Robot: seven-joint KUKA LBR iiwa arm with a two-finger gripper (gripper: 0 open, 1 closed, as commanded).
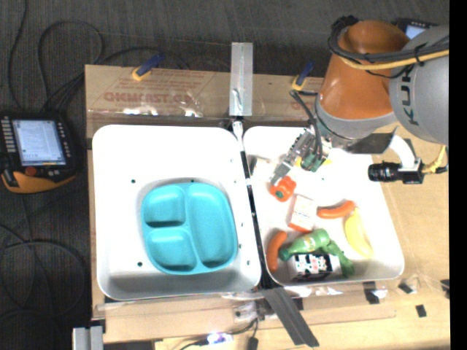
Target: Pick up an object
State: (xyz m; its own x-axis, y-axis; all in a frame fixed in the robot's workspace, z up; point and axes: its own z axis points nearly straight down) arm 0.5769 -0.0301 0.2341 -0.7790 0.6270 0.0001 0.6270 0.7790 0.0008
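Item: small orange toy pepper (282,188), right bin's (379,203) upper-left area. My fingers (286,168) hang just above it, spread narrowly, holding nothing. Likely light, hard, slippery; grip across its rounded body.

The grey arm (427,86) runs off the right edge, so its base is cut away. Its orange band (361,71) covers the back rim of the right bin (379,195). The end effector (300,155), just above the small orange piece (282,188), is too small and blurred to read its fingers. The dark printed box (312,266) lies partly hidden beneath the green bottle (317,245); its print is unreadable.
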